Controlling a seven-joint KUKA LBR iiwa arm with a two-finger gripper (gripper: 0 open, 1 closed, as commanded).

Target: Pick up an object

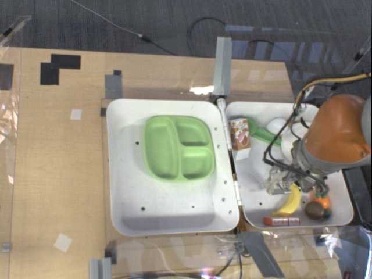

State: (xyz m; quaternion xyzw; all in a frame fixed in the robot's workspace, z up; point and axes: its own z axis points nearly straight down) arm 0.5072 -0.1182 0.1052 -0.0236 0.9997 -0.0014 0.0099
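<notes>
Two white bins sit side by side on the wooden bench (52,167). The left bin (168,214) is the bigger one, and a green tray (177,148) with three sections lies flat in the middle of it. The right bin (256,214) holds the small things. The arm (337,129) (grey, with a fat orange band) reaches in from the right and hangs low over the right bin. Its claw (288,182) points down near the bin's lower middle, just above the top end of a banana (289,202). I cannot tell how far the claw is open, and nothing can be seen held in it. The banana lies on the bin floor. A little carton (239,133) stands near the bin's upper left edge, by the wall between the bins. A green thing (263,135) lies just right of the carton. A brown ball (315,210) sits in the lower right corner, with a small orange thing (323,201) touching it. A thin red bar (281,220) lies along the front edge, just under the banana.
</notes>
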